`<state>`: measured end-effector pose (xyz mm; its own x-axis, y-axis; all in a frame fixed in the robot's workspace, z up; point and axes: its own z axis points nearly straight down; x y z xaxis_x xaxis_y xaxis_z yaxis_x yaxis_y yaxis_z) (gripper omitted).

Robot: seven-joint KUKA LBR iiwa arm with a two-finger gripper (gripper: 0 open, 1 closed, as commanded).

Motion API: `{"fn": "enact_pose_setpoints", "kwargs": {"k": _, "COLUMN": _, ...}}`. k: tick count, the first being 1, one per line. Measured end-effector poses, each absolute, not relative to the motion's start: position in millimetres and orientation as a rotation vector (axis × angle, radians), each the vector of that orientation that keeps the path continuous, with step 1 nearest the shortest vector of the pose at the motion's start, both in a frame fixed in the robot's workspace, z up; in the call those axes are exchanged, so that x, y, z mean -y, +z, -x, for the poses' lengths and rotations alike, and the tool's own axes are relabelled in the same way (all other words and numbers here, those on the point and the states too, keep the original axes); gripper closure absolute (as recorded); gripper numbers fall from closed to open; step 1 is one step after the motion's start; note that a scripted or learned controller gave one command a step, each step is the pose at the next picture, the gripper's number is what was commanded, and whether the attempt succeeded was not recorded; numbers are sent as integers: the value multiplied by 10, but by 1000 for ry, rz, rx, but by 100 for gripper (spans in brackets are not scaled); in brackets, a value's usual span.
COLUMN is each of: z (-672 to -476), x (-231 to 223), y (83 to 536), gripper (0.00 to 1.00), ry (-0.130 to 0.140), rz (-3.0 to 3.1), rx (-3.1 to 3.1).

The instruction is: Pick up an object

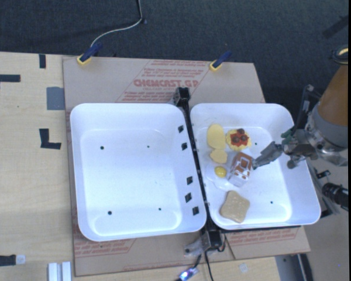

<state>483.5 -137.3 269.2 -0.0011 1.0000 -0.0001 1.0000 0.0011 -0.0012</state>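
Pale wood tabletop [23,174] carries a cardboard sheet [158,81] with two white bins side by side. From my remote seat, I see the right bin [281,209] holding a clear packet with red print [241,167] at its centre. Just beside it lie a small yellow ball [221,171], two yellow pieces [216,136], a red-topped item [238,138] and a tan slice [235,206]. My end effector [263,157] reaches in from the right, touching the packet; I cannot tell its opening. The left bin [128,168] sits centre-left.
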Motion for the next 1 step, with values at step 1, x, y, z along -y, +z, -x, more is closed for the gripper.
{"fn": "enact_pose_setpoints", "kwargs": {"k": 1, "z": -5148, "x": 657, "y": 1788, "gripper": 0, "ry": 5, "rz": 2208, "rx": 2224}}
